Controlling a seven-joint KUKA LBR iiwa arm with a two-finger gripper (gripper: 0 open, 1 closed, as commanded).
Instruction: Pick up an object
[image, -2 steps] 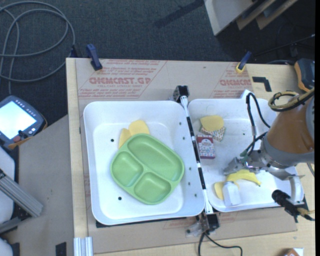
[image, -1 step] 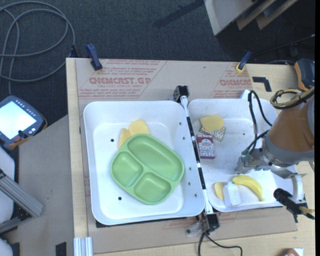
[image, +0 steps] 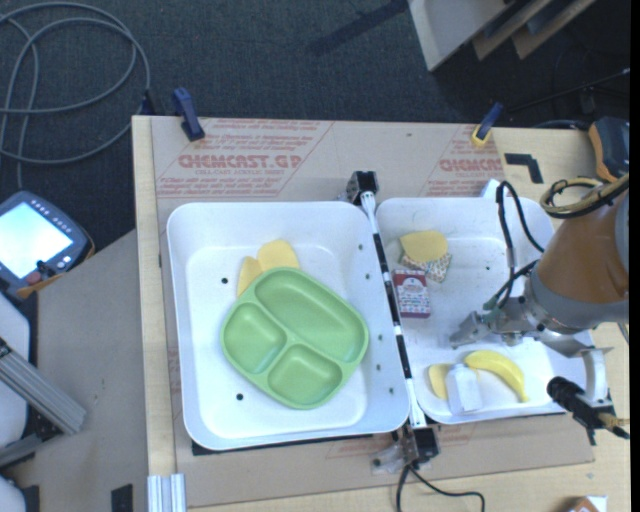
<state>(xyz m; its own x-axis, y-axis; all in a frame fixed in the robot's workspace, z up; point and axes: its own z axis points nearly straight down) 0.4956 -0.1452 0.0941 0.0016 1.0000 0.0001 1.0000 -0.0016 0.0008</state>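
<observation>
The grey arm's two-finger gripper hangs low over the right shallow white plastic bin, its metal fingers spread apart with nothing between them. Just near of it lies a curved yellow toy banana, beside a small white block and a yellow slice. Farther off sit a yellow-topped cupcake and a small red carton. The left white bin holds a green divided plastic tray lying partly over a yellow piece
</observation>
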